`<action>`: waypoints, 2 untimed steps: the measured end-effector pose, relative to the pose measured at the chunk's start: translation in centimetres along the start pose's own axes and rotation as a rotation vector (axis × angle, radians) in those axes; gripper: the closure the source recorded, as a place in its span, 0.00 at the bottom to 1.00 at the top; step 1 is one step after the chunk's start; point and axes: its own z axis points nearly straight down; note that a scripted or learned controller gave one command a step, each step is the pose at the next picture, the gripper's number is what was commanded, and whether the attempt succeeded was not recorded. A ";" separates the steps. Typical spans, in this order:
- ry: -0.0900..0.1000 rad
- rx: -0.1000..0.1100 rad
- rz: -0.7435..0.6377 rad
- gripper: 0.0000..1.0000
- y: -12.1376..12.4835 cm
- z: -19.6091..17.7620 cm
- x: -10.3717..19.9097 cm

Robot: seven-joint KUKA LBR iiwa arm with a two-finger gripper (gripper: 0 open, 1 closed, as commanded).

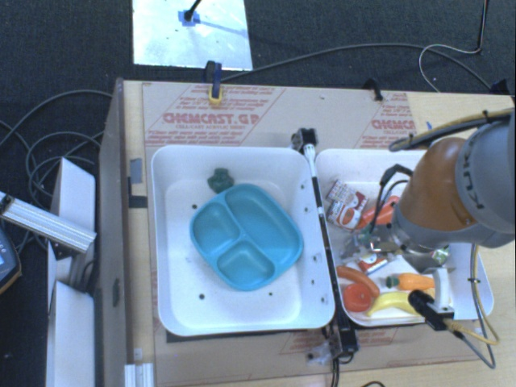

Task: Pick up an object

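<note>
Arm (459, 192) comes in from the right and hangs over the right bin (334, 168), covering most of it. Left bin (165, 216) sits just beside it, the two rims touching. It holds a blue tray (246, 236) with three compartments and a small dark green thing (219, 180) touching the tray's far edge.

Pickable stuff is packed into the right bin: a red-and-white packet (343, 200) near the far left, an orange piece (377, 213) next to it, a red piece (359, 295) and a yellow banana-like one (391, 302) at the near edge, and an orange carrot-like piece (415, 281) just beside them.

Gripper (379, 244) is low among the clutter mid-bin. I can't tell the state of the fingers, since the wrist and items mask them, and I see nothing clearly between them.

Risks, as I judge them:
- Items touch or overlap, so a close could catch two or pinch an edge and slip.
- Rounded fruit shapes may squirt out sideways.
- Items near the bin wall leave little room, and the fingers may hit the rim.
- The cable (476, 329) at the near right could snag.
</note>
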 end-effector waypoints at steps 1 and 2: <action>0.001 -0.003 -0.001 1.00 0.1 -1.1 0.0; 0.001 -0.004 -0.003 1.00 -2.2 -10.1 6.0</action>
